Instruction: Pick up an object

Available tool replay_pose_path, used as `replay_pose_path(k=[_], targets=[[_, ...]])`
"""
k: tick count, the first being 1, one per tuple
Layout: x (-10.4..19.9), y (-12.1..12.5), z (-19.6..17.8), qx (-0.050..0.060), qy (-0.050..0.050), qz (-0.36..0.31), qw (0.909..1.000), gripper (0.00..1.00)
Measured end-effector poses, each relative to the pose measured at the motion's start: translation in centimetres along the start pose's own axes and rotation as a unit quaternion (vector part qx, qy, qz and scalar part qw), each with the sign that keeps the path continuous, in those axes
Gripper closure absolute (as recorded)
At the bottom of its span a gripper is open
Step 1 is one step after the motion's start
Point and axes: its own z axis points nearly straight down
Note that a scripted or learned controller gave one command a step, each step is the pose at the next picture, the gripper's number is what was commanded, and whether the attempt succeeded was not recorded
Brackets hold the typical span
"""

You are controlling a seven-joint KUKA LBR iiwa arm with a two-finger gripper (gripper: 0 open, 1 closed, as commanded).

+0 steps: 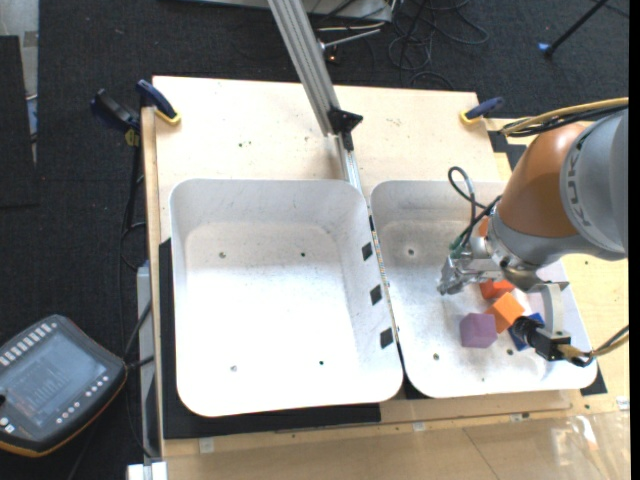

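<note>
Claw [452, 280] low in right bin [420, 228]; purple block [477, 330] just beside; grip state unclear.

The KUKA arm [575, 193] is showing a smooth grey rounded casing with a broad orange band [535, 183] above the wrist, while a thin black cable [468, 193] is looping beside its small metallic gripper [455, 273].
</note>
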Motion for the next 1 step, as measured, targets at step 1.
replay_pose_path(k=[1], targets=[[0.83,0.66,-4.88,-0.002,0.0,-0.002,1.0,1.0]])
